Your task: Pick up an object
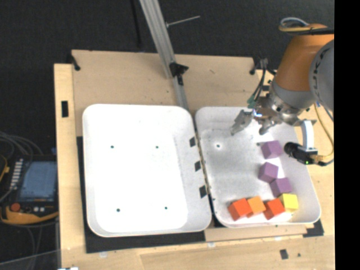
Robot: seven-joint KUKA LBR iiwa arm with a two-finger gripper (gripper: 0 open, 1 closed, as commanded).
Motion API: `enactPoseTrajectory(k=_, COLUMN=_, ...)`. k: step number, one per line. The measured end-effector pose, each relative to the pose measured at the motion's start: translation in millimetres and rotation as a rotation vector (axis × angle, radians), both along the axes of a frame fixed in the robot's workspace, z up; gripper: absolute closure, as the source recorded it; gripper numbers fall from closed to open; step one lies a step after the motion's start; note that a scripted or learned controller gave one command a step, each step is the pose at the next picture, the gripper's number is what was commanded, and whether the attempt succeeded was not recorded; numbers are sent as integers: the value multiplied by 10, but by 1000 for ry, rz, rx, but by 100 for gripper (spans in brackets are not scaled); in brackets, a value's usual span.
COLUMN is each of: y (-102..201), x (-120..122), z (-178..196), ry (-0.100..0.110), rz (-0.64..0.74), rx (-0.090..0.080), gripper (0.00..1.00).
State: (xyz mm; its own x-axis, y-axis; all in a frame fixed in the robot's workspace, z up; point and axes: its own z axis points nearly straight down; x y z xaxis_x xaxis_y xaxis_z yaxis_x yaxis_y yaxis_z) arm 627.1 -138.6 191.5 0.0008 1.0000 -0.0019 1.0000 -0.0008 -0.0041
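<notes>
Two shallow white bins side by side on a wooden bench [140, 77]: left bin [93, 167] toward nine o'clock, right bin [225, 167] toward three. Grey arm with orange band [298, 61] reaching in from two o'clock, ending over the right bin's upper rim. Gripper [251, 126] spread wide, fingers splayed apart, nothing between them, poised above bare white floor at the bin's twelve o'clock end.

Blocks gathered along the right bin's three-to-six o'clock side, well apart from the gripper. Upper purple block [272, 149] nearest, at about four o'clock from the fingertips. Middle purple block [269, 171] just below that, then lower purple block [281, 185] further toward five o'clock. Yellow block [289, 201] touching or just beside the lower purple one. Along the bottom rim, a row: red-orange block [241, 208] at the left end, lighter orange block [256, 205] beside it, red block [274, 208] next to the yellow.

Slanted metal pole [160, 35] crossing from twelve o'clock down toward the gap between bins. Handheld control pendant [31, 187] at nine o'clock, off the bench.
</notes>
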Motion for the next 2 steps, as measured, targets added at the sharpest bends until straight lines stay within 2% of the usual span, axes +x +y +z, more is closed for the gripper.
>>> enactPoseTrajectory(k=1, y=-22, x=75, z=-581, ry=1, rz=-2, rx=0, gripper=0)
enactPoseTrajectory(k=2, y=-31, x=97, z=-429, ry=-9, rz=-6, rx=0, gripper=100)
